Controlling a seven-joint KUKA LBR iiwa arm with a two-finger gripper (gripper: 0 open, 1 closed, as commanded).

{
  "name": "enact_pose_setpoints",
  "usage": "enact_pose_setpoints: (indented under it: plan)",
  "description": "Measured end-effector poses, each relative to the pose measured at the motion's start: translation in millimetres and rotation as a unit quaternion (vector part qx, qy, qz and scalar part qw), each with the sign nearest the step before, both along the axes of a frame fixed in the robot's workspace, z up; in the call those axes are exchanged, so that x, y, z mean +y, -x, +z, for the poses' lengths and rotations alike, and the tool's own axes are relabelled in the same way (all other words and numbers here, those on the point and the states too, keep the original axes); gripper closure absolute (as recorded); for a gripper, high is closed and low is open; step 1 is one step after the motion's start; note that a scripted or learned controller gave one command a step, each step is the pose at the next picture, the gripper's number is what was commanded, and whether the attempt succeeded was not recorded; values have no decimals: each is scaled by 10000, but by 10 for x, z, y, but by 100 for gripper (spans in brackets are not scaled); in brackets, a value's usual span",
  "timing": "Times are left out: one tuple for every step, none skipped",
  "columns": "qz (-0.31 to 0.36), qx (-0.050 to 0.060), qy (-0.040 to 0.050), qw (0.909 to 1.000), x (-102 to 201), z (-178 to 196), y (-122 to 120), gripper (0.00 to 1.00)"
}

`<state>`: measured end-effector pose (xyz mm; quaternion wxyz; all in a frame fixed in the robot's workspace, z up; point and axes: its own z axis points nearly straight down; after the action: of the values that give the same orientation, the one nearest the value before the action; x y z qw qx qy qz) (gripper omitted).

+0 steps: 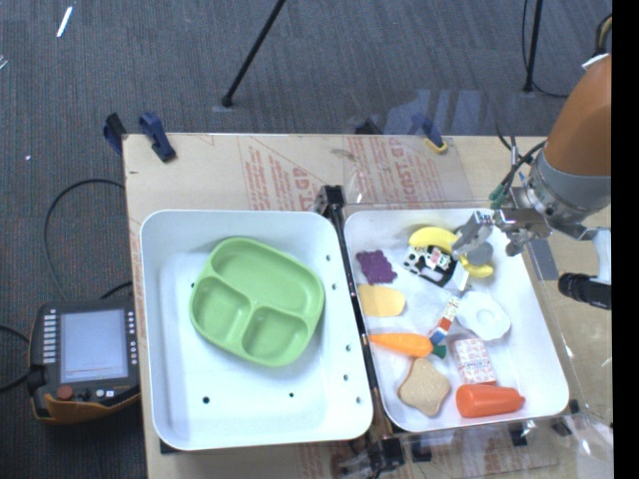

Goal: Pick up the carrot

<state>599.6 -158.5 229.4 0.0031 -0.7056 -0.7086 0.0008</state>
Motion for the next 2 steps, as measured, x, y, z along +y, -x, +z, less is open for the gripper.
enact_pose_setpoints:
  plan:
    - [-308, 73, -17, 9995, 541, -1063, 493, 0]
    - [-175, 47, -10, 9998, 646, -1456, 881, 0]
